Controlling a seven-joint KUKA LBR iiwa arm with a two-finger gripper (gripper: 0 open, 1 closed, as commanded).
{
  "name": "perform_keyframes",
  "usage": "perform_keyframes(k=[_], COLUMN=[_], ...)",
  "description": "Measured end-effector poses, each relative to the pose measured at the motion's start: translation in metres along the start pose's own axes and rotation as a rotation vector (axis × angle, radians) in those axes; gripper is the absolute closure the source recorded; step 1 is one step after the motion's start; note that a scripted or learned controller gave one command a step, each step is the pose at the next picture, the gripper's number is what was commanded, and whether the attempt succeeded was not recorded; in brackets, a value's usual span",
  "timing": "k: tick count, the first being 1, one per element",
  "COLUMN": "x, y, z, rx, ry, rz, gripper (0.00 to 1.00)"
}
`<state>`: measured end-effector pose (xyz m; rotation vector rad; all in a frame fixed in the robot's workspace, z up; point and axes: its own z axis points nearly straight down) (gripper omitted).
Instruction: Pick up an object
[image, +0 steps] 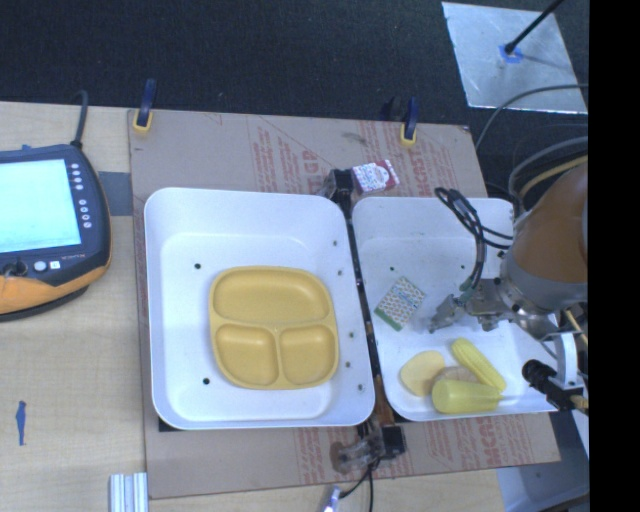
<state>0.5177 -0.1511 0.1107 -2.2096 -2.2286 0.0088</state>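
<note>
The right bin (420, 235) holds a green patterned square pad (400, 302) near its left-middle. Along its front lie a pale yellow round piece (422, 372), a yellow corn cob (478, 364) and a yellow-green cylinder (466, 397), packed close together. My gripper (447, 314) sits low in this bin, just right of the green pad and above the yellow pieces. Nothing is visibly held in it. The grey arm with its orange band (552, 235) comes in from the right over the bin's right wall.
A yellow divided plate (273, 327) lies in the left bin (175, 300). A small red and white carton (375, 177) sits behind the bins. A control pendant (45, 225) rests at the far left. Black cables (465, 220) trail over the right bin's back.
</note>
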Motion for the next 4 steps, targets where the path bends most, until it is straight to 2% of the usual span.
perform_keyframes(k=[1, 2, 3, 4], x=[-0.015, -0.016, 0.035, 0.105], y=[-0.042, -0.042, -0.002, 0.027], z=[0.02, 0.009, 0.012, -0.082], rx=[-0.002, -0.001, -0.003, -0.004], ry=[0.002, 0.001, 0.001, 0.003], rz=[0.002, -0.002, -0.001, 0.004], gripper=[0.0, 1.0, 1.0, 1.0])
